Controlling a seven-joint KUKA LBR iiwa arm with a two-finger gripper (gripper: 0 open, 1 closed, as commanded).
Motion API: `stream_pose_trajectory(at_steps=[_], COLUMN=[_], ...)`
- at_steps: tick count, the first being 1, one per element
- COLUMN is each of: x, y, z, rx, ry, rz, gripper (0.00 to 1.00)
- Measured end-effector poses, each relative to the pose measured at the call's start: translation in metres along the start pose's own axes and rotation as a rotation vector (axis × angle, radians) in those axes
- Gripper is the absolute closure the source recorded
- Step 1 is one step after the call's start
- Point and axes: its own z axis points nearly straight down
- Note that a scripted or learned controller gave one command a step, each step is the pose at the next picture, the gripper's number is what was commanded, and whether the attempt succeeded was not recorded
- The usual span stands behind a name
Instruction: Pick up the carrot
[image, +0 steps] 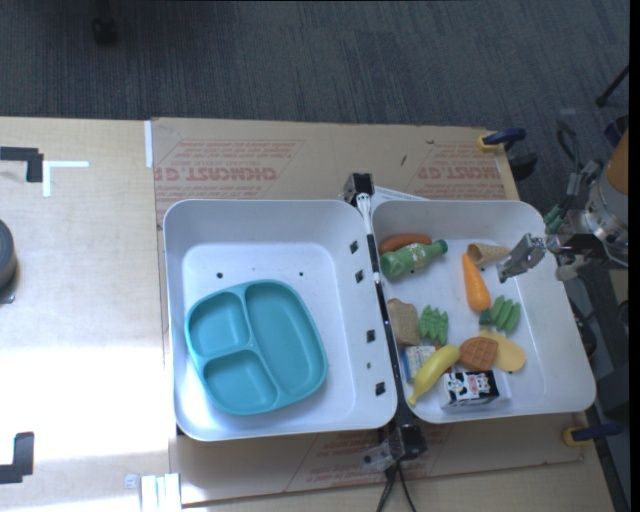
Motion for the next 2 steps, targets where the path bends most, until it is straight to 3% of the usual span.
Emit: stream_pose_trajectory(at_steps=[1,2], x=[0.046,0.009], y=[-0.008,0.049], z=[0.104,0.170], rx=[0.002,-0.006], ry=[0.001,0.002], rz=[0.097,0.239], gripper=[0.00,0.00])
